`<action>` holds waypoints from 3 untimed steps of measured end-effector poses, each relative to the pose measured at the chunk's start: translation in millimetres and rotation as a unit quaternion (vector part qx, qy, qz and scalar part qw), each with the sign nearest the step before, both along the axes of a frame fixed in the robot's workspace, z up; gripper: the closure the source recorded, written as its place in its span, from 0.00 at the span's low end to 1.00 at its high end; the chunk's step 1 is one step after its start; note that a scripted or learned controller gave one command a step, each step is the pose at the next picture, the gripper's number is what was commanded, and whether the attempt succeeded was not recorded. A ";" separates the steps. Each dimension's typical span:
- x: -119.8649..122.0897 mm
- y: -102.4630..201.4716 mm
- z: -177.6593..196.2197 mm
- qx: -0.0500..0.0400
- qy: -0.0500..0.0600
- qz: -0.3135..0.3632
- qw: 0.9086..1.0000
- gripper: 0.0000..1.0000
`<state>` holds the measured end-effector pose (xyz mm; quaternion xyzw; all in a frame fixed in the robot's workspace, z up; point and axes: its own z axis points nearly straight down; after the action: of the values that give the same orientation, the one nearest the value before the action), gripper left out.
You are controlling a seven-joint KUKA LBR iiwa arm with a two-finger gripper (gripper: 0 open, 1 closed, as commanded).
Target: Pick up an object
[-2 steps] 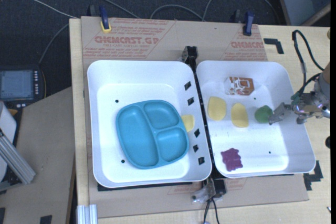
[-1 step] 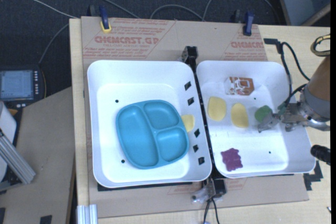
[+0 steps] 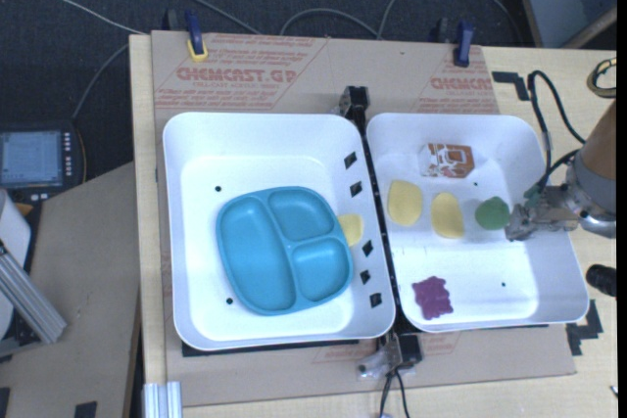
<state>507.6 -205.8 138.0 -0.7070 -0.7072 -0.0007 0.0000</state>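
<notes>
Green rounded object (image 3: 492, 210), small and ball-like, lies in the right-hand shallow white bin (image 3: 549, 303), towards that bin's right side and about midway between its far and near walls. Just to its right, at the bin's right wall, is the arm's two-finger gripper (image 3: 519, 225), a dark metal piece reaching in from the right edge of the scene; it sits close beside the green object, but whether they touch cannot be told. Whether the gripper is released or clenched cannot be told either, since its tip is small and blurred, and nothing can be made out in its grasp. To the left of the green object lie two pale yellow oval pieces, one (image 3: 448, 214) near it and the other (image 3: 404, 201) further left, side by side and apart from each other. Beyond them, nearer the far wall, rests a small brown-and-white packet (image 3: 448, 160). Close to the near wall lies a purple lumpy object (image 3: 431, 296), well apart from the rest. The left-hand shallow white bin (image 3: 196, 152) holds a blue plastic plate with three compartments (image 3: 283, 248), and a small yellow piece (image 3: 351, 228) peeps out at the plate's right edge, touching or partly under it.
</notes>
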 end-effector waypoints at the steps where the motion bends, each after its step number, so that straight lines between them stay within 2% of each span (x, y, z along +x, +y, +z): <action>1: 6.8 -2.9 63.2 -0.002 -0.003 0.001 1.000 1.00; 2: 7.6 -3.0 69.1 -0.001 -0.001 0.000 1.000 1.00; 3: 8.3 59.5 66.8 0.002 0.001 0.003 1.000 1.00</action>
<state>515.8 -146.2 204.8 -0.7049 -0.7093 -0.0011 0.0022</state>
